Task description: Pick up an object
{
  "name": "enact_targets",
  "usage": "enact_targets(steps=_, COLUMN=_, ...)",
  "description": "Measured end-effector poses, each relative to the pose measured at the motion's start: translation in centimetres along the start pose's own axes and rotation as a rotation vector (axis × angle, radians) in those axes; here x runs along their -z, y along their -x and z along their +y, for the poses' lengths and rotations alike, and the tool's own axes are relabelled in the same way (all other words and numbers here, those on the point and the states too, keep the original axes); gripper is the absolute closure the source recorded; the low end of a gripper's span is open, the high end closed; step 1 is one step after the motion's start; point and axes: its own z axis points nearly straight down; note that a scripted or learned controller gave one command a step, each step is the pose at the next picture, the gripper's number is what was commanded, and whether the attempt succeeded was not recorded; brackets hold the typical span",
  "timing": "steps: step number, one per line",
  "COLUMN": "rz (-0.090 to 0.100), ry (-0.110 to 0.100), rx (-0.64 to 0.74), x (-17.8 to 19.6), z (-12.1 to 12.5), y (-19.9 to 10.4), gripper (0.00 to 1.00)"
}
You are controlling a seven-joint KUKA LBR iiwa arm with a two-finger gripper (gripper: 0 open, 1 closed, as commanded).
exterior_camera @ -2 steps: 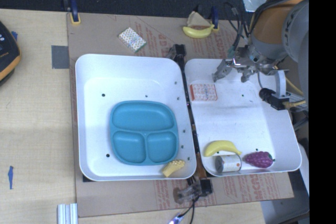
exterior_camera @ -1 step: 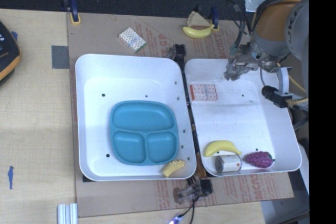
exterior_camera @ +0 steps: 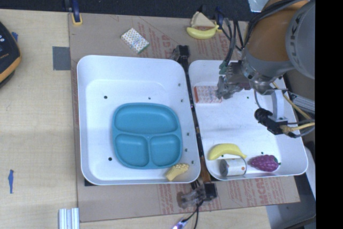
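Camera view puts my gripper (exterior_camera: 224, 88) low in the upper left corner of the right bin (exterior_camera: 236, 118), right of centre in the frame, with the grey arm and its orange band (exterior_camera: 270, 27) filling the upper right. From here I cannot tell how the jaws stand or whether anything sits between them; the tip is dark and blurred. It rests just beside, perhaps touching, a small red and white packet (exterior_camera: 205, 95) lying flat against the bin's left wall. Along the lower edge of the same bin I see a yellow banana (exterior_camera: 225, 150), a grey and white can (exterior_camera: 233, 166) on its side touching it, and a purple grape bunch (exterior_camera: 264, 163) just to the right. The left bin (exterior_camera: 91, 115) holds a blue divided plate (exterior_camera: 146, 134) and a small yellow corn piece (exterior_camera: 177, 171) near its lower right corner.
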Motion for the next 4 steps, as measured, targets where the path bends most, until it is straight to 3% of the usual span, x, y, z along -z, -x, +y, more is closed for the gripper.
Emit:
enact_targets(steps=1, rz=-0.001, ry=0.001, rx=-0.004, x=-0.1, z=2.5, y=5.6, gripper=1.00)
enact_targets(steps=3, rz=-0.002, ry=0.000, rx=0.000, x=2.0, z=2.6, y=5.7, gripper=1.00)
enact_targets(steps=4, rz=-0.002, ry=-0.001, rx=0.000, x=2.0, z=2.5, y=5.7, gripper=0.00)
